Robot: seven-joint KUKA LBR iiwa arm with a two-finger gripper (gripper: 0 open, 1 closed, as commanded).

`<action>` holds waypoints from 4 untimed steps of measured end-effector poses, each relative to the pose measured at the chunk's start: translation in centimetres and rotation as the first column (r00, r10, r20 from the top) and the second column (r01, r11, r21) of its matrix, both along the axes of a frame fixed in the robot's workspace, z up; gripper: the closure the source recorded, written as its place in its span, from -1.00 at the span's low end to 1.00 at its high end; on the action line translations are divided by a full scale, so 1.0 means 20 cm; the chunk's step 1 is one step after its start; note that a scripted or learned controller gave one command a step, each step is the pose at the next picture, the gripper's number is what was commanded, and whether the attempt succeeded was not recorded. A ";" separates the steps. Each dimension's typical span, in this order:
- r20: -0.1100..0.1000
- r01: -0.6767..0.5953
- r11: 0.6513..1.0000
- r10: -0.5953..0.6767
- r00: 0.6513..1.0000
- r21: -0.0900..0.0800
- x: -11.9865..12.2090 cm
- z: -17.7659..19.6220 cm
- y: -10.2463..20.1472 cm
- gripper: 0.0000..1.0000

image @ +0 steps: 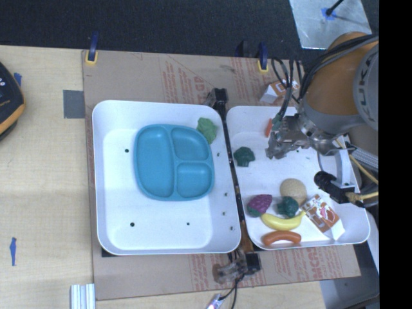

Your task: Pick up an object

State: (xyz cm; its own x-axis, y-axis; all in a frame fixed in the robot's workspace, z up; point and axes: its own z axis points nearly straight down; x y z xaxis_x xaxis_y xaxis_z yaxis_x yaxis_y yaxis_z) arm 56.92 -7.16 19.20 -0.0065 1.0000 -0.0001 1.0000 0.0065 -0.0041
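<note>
My jaws [278, 148] hang over the right bin [252, 118], just right of the dark green broccoli [244, 155]; open or closed, I cannot tell. I judge this the approach: next, descend onto it squarely.

Two bins [103, 172], one blue plate [174, 161], eight toy foods [282, 221].

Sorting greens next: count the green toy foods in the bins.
3: light green leafy piece in the left bin beside the blue tray, dark green one in the right bin, teal one above the banana; the arm may hide others.
</note>
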 end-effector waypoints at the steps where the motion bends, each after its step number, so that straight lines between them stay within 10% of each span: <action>1: 0.000 0.001 1.000 -0.001 1.000 0.000 0.00 0.00 0.00 -1.00; 2: 0.000 0.003 1.000 -0.003 1.000 -0.001 -0.20 -0.04 -0.20 -1.00; 3: 0.000 0.001 1.000 -0.001 1.000 0.000 0.25 -0.50 -0.31 -1.00; 4: 0.002 0.003 1.000 -0.003 1.000 0.000 0.44 -0.50 -0.50 -1.00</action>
State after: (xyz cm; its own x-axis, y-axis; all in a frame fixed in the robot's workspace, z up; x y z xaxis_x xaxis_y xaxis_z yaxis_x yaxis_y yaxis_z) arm 65.63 -17.12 9.23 -0.0039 1.0000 -0.0003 1.0000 0.0039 -0.0021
